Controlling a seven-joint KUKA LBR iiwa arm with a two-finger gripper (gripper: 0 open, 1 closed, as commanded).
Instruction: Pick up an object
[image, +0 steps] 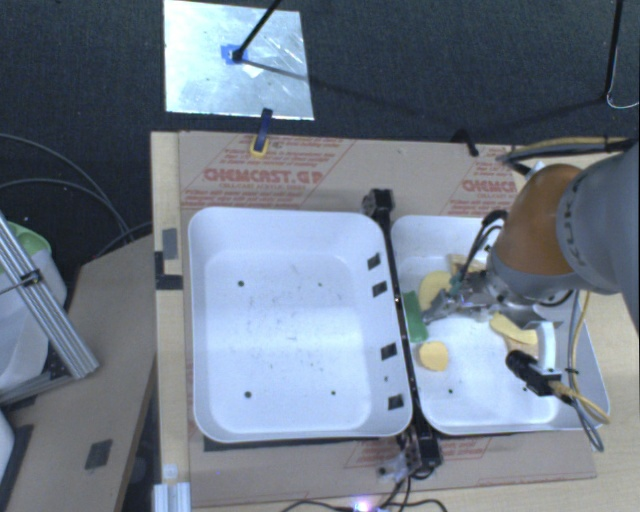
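My gripper (447, 303) hangs low in the right bin (470, 412), at its left-middle, under the grey arm with the orange band (535, 225). A yellow rounded piece (434, 287) lies right beside the gripper's tip, on its upper left. Against the divider just left of it lies a green strip (411, 314). A small yellow disc (433, 356) rests below the gripper, apart from it. Another yellow piece (510, 331) lies partly under the wrist. Nothing is visibly held.
The left bin (215, 235) stands beside the right one, with a black clipped divider (392, 300) between them. Cables (575, 385) trail over the right bin's right rim. A metal sheet (238, 60) lies beyond the bench at the back.
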